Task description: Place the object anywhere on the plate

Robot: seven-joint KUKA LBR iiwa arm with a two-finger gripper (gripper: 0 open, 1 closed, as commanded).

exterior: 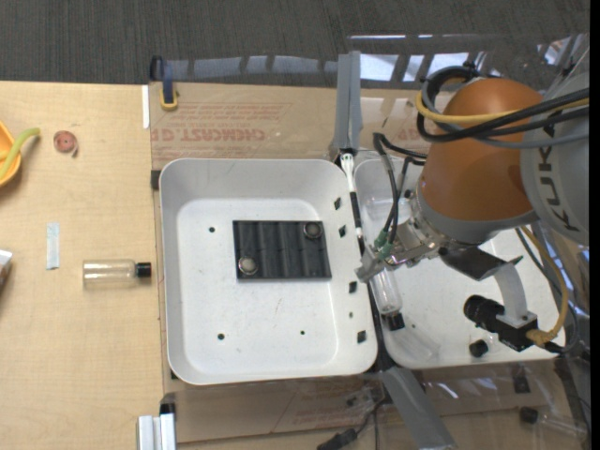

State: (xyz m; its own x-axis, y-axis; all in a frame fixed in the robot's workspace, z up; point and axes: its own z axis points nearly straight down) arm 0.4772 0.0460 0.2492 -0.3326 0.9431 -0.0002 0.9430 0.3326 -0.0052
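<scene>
A black ribbed plate (281, 249) lies flat in the left white bin (187, 279). Two small round pieces rest on it, one (247, 266) at its near left corner and one (312, 231) at its far right corner. My gripper (382, 256) hangs under the orange wrist band (473, 153), over the left edge of the right bin (450, 354), just right of the wall between the bins. A clear vial (386, 293) with a black cap (394, 322) sits directly below the gripper. Whether the gripper holds the vial is unclear.
A black part with a yellow cable (502, 322) and a small black piece (479, 348) lie in the right bin. On the wooden bench at left are another clear vial (112, 271), a white strip (52, 246), a small red disc (64, 141) and an orange item (7, 153).
</scene>
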